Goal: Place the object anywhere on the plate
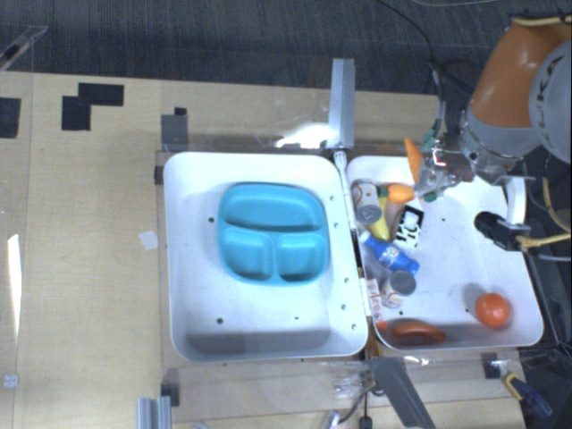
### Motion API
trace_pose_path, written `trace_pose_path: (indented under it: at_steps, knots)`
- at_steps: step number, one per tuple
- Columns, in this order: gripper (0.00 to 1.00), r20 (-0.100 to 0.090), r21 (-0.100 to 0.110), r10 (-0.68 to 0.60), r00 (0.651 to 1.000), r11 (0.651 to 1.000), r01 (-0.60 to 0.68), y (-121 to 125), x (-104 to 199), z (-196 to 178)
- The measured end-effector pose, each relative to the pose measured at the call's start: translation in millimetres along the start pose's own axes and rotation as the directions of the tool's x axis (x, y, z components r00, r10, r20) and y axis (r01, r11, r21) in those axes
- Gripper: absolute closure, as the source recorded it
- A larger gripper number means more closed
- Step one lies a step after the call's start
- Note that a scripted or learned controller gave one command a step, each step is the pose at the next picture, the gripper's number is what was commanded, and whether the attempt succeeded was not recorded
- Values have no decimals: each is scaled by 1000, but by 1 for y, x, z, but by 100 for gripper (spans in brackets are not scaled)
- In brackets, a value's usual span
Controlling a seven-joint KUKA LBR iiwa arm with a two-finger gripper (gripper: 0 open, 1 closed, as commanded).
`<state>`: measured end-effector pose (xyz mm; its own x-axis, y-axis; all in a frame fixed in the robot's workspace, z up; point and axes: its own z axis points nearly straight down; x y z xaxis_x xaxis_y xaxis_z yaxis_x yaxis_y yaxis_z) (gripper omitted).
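Observation:
A blue plate (272,231) with three compartments lies in the left white bin (192,329); nothing rests on it. My gripper (434,180) hangs over the far part of the right bin (527,329), just right of an orange carrot (412,157) and a small orange piece (399,191). Below and left of the gripper lie a black-and-white card (410,225), a yellow item (382,224) and a round can (365,201).
Along the right bin's left side sit a blue bottle (386,256) and a grey cylinder (401,282). A red-brown oblong thing (415,332) lies at its near edge and an orange ball (492,310) at its near right. A metal post (342,105) stands between the bins.

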<state>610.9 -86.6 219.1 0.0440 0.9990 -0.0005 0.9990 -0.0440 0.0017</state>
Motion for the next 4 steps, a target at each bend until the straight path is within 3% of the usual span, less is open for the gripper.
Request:
trace_pose_path:
  at_steps: [1,2,3,4]
  knots:
    - [100,1,-1,102,995,995,-102,60,1,-14]
    - [100,0,2,87,996,996,-87,56,63,34]
    - [100,0,-2,-90,996,996,90,51,131,34]
    - [100,-4,-7,7,1000,1000,-7,23,216,80]
